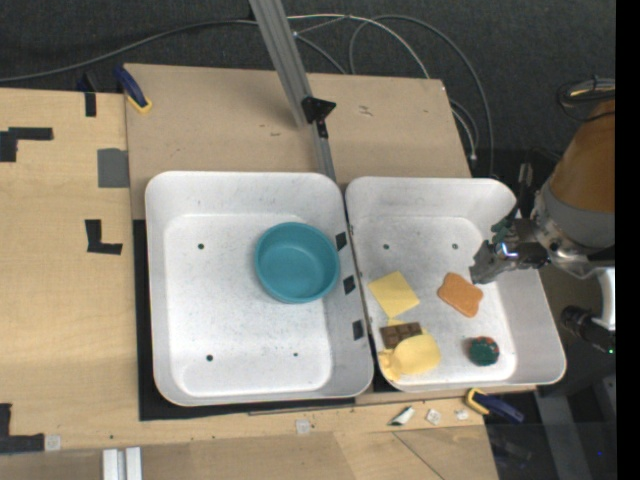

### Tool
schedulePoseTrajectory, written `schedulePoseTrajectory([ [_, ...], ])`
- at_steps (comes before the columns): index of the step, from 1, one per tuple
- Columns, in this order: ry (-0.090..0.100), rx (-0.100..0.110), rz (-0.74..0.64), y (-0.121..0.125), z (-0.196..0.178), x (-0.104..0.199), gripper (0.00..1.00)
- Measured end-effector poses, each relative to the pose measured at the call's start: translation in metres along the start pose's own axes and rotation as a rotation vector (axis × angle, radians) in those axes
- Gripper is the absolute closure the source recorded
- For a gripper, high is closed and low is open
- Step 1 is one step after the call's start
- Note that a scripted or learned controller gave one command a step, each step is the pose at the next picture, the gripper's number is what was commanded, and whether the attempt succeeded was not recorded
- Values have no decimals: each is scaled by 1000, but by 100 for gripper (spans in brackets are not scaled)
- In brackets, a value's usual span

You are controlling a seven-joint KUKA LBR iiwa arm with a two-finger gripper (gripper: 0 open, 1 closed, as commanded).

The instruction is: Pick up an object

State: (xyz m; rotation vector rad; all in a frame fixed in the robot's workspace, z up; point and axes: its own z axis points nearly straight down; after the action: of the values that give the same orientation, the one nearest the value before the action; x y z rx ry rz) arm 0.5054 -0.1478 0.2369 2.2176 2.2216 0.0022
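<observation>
While our gripper (497, 258) hovers at the right bin's (440, 203) edge, just beside the orange block (460, 294), its opening too blurred to tell, we could clip the bin wall or nudge the block aside.

The arm enters from the right edge of the camera view, its orange band (590, 168) showing as a broad rounded mass high on that side, with a grey wrist section (570, 223) just below it. From the wrist the arm slants down and to the left, ending in the gripper (492, 260), a dark, compact assembly seen mostly from above. The gripper points leftward and slightly down. A small bluish-white glint sits on its body. Its tips are too dark and blurred to tell how they stand.
</observation>
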Motion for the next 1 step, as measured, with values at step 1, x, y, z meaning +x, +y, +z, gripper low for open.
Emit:
schedulePoseTrajectory([
  [1,-1,-2,0,1,-53,0,100],
])
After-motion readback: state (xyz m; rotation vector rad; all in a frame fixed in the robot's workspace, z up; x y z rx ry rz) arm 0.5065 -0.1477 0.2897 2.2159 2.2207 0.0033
